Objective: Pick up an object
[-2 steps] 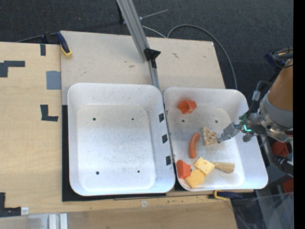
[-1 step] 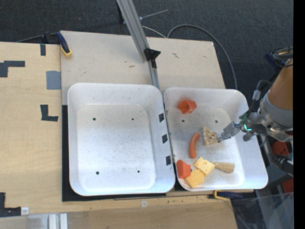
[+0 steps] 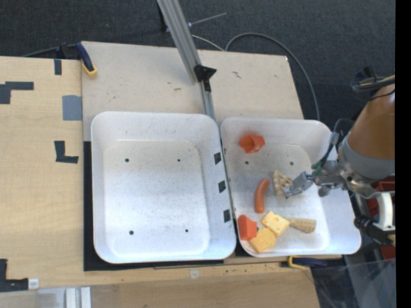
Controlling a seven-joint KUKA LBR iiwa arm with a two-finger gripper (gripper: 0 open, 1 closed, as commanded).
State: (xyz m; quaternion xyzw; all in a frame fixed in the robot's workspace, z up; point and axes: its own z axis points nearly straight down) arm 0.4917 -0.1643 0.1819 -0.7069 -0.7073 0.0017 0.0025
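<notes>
The right bin [image 3: 308, 133] holds several small toy foods. An orange cup-like piece [image 3: 252, 143] lies near its back. A red sausage [image 3: 260, 195] lies in the middle, with a pale knobbly piece [image 3: 280, 181] just to its right. A red piece [image 3: 246, 226], two yellow cracker-like pieces [image 3: 270, 231] and a tan cone [image 3: 303, 224] sit along the front. My gripper [image 3: 297, 186] reaches in from the right, low over the bin, its tip right beside the pale knobbly piece. No object shows between the fingers.
The left bin [image 3: 103, 172] stands beside the right one, sharing a raised divider [image 3: 221, 185]. A metal pole [image 3: 183, 37] slants over the bench at the back. The arm's orange band [image 3: 376, 124] hangs over the right bin's right rim.
</notes>
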